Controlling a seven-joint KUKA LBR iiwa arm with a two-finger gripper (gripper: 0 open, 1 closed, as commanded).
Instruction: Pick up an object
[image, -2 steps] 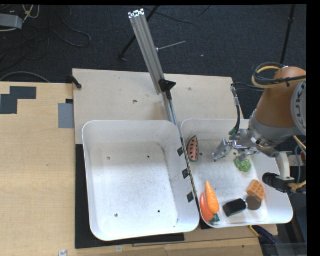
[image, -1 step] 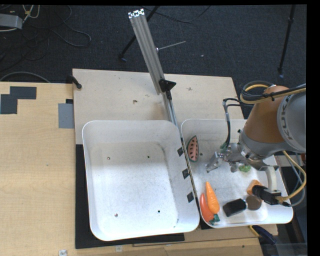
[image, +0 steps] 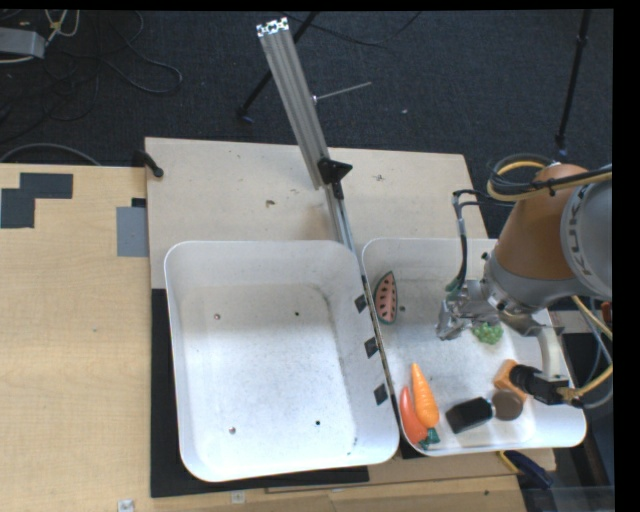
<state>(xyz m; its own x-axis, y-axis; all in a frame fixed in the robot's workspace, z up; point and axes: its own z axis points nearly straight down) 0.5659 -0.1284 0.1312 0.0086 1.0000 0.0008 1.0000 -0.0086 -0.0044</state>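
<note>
At nine o'clock on the bench (image: 250, 190), the left bin (image: 190, 330) lies white and shallow, its floor marked by a few dark specks; from its one o'clock corner a grey metal rail (image: 298, 95) slants up toward eleven o'clock; directly at its three o'clock side lies the right bin (image: 570, 432), with small black clips (image: 370, 347) along the shared wall; within the right bin, at ten o'clock, a watermelon slice (image: 386, 296) lies close to that wall; at seven o'clock an orange carrot (image: 424, 393) lies with its tip toward twelve o'clock, touching a red object (image: 405, 408) on its nine o'clock side; at the carrot's three o'clock, just apart from it, lies a black block (image: 468, 414); near the bin's centre the gripper (image: 455, 320) hangs low over the floor; whether it is spread or closed cannot be told; a green object (image: 488, 333) sits just beside it, toward four o'clock; a brown-and-orange object (image: 508, 388) lies at the bin's five o'clock, just beside the black block; the grey arm (image: 590, 240), with its orange band (image: 535, 230), enters from three o'clock.
</note>
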